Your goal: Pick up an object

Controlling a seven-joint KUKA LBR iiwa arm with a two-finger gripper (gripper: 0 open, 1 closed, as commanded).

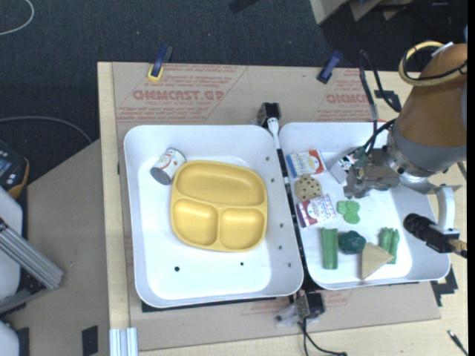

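Observation:
My gripper [355,186] hangs over the middle of the right bin [423,273], reaching in from the right. Just below it lies a small light-green piece [349,212]. To its left are a speckled brown cube [309,188], a red and white packet [306,162] and another red and white packet [317,211]. Nearer the bin's front edge lie a green stick [329,248], a dark green lump [352,242], a tan wedge [374,259] and a green ridged piece [388,243]. I see nothing held in the gripper.
The left bin [141,199] holds a yellow divided plate [219,204] and a small tipped-over cup [166,166] at its back left. The arm's grey and orange body [434,102] covers the right bin's back right corner. A black attachment [427,232] juts out at the right.

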